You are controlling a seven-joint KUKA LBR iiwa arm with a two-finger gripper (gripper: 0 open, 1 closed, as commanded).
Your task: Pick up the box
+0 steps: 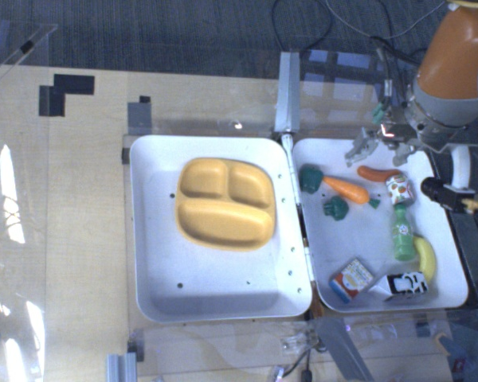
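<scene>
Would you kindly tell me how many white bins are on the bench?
2. The left white bin holds a yellow divided plate; the right white bin beside it holds the small box and toy foods. None looks hidden.

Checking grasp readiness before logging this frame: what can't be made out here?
- Gripper, camera view: small and blurred, finger opening unreadable.
- Box: print too small to read.
- Black and white item at the right bin's near rim: too small to identify.
- Arm: cut off by the top edge.
</scene>
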